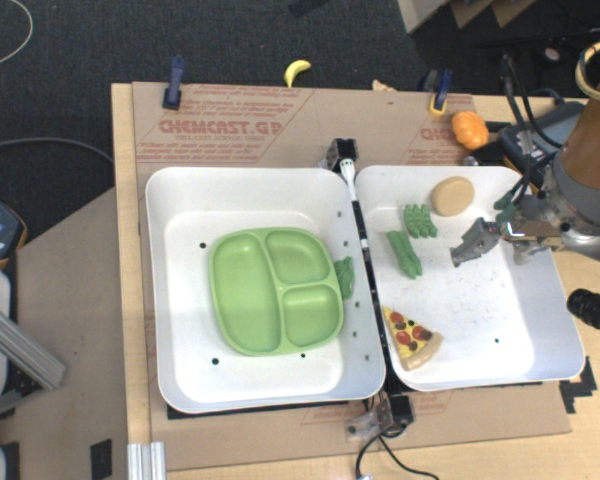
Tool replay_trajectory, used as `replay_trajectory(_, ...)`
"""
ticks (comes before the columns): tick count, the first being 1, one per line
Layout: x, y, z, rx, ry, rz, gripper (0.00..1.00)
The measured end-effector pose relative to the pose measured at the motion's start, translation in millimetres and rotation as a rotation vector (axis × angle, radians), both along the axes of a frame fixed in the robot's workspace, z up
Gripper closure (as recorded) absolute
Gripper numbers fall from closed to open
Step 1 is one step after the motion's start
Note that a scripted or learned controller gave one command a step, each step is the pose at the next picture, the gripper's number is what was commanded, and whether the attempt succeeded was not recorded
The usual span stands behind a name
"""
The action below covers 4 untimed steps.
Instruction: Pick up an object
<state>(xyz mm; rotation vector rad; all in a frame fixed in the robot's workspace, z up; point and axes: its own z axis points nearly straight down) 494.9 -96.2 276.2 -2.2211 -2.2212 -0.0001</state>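
Observation:
The right bin (540,353) holds a tan round bun (452,195) at the back and a ridged green piece (418,220) beside it. A long green pod (404,253) lies just in front of that piece. A pizza slice (412,336) lies in the bin's front left corner. My gripper (495,248) hangs over the middle of this bin, right of the green pieces and just in front of the bun. Its fingers stand open with nothing between them.
The left bin (175,298) holds a green divided plate (276,290), with a small green thing (345,276) wedged by its right wall. Outside the bins an orange toy (469,129), a yellow banana (297,70) and two blue clamps (173,82) lie by the cardboard's far edge.

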Motion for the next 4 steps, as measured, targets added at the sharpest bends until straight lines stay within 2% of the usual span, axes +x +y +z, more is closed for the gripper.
replay_trajectory(1, 1, 0, 11, -0.001, -0.003, 0.000, 1.00)
replay_trajectory(2, -15, 3, -194, -0.001, -0.003, -0.003, 1.00)
replay_trajectory(3, -14, 92, -86, 0.003, -0.011, 0.010, 1.00)
replay_trajectory(4, -16, 17, -92, -0.004, -0.003, -0.007, 1.00)
